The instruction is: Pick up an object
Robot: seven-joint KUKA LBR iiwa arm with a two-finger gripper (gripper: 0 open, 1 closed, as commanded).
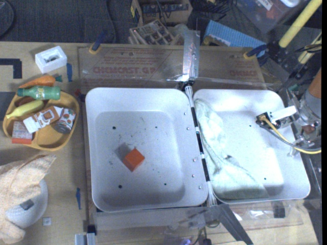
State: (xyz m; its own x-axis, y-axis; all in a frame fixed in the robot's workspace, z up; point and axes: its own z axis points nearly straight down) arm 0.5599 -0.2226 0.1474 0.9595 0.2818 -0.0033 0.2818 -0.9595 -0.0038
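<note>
One orange cube (pixel 134 159) lies in the left bin (pixel 102 106), a crumpled white cloth (pixel 212 130) in the right bin (pixel 245 100), the gripper (pixel 305 130) over its right edge, grip state indiscernible.

A pale wooden bench (pixel 15 50) fills most of the frame. Along the top is dark grey floor (pixel 61 9), with a wooden crate (pixel 153 32) at top centre and a blue board (pixel 230 34) right of it. At the left edge sit a yellow bowl (pixel 43 147) and a pale cloth (pixel 20 182).
</note>
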